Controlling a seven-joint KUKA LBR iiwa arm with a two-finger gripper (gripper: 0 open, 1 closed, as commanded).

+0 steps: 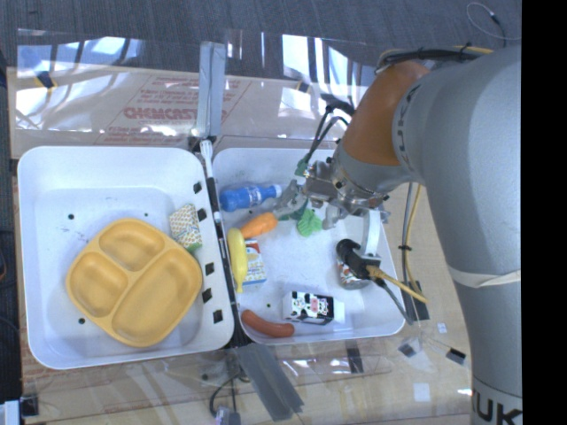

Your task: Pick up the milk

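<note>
The milk [312, 307] is a small carton with black-and-white cow patches. It lies on its side near the front wall of the right bin [381, 326]. My gripper [310, 212] hangs over the back middle of that bin, well behind the milk. It is open, its fingers straddling a small green item [309, 226]. Nothing is held between them.
In the right bin lie a blue bottle [250, 196], a carrot [258, 226], a banana [236, 255], a small printed carton [254, 264], a sausage [267, 326] and a dark can [351, 265]. The left bin [35, 237] holds a yellow divided plate [133, 280] and a patterned pouch [184, 225].
</note>
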